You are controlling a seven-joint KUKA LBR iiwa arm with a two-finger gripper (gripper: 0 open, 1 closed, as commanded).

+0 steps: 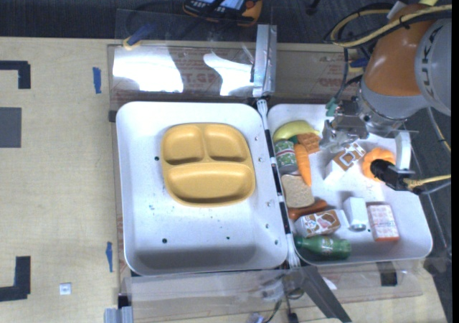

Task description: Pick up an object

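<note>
The right bin (412, 203) holds several small items. A yellow banana (294, 128) and a green can (285, 156) lie along its left wall, with an orange carrot (304, 164), a bread slice (296, 189) and a sausage (310, 208) beside them. A brown-and-white packet (348, 158) and an orange fruit (376, 159) sit near the back right. My gripper (337, 133) hangs low over the back of this bin, just above the packet and right of the banana. Nothing is visibly held in it.
A snack pack (320, 223), a green bottle (324, 245), a white cup (355, 212) and a pink box (382, 221) fill the right bin's front. The left bin (143, 228) carries a yellow divided plate (208, 164). A clear panel (179, 70) stands behind it.
</note>
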